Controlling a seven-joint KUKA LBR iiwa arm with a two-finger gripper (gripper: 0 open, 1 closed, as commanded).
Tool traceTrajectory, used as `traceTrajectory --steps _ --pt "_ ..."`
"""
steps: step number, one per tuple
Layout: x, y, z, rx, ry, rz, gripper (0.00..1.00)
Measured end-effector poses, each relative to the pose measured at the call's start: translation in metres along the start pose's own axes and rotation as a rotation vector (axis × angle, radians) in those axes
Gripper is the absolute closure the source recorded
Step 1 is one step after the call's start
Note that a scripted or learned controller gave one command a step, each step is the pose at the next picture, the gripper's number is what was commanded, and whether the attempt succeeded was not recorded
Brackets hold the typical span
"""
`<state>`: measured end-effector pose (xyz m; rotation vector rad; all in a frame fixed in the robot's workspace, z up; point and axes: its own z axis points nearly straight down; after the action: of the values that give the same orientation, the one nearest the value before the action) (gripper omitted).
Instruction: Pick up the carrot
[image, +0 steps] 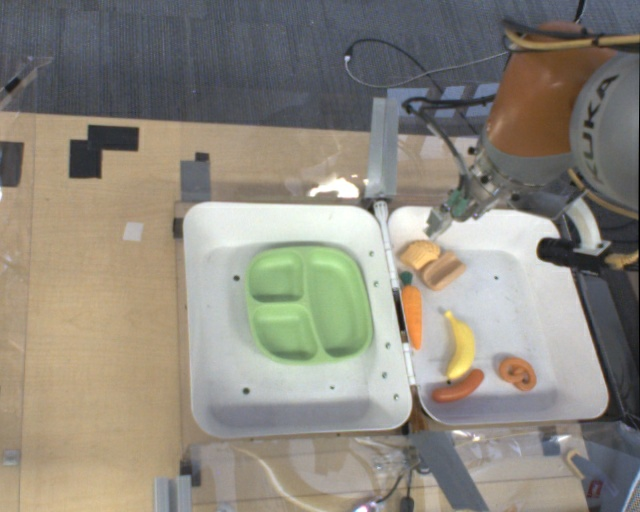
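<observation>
Plainly, the claw (441, 219) is hovering at twelve o'clock in the right bin (560, 400); how far open, I cannot tell. The carrot (411, 314) is lying at nine o'clock, hugging the bin's wall, so a finger risks jamming there or nudging the banana (459, 345). "KUKA" lettering is partly showing on the arm (600, 105).

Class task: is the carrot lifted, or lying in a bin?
Lying in the right bin: the carrot rests along its left wall, apart from the gripper.

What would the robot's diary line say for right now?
stage: reaching | claw: above right white bin's far edge, holding nothing | orange tapered carrot: lying by bin's left wall, untouched
</observation>
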<state>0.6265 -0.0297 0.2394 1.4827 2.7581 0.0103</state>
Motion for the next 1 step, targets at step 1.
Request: traceTrajectory --steps 1 --pt "-0.0260 0.0204 0.0438 0.004 0.002 -0.141 1.00"
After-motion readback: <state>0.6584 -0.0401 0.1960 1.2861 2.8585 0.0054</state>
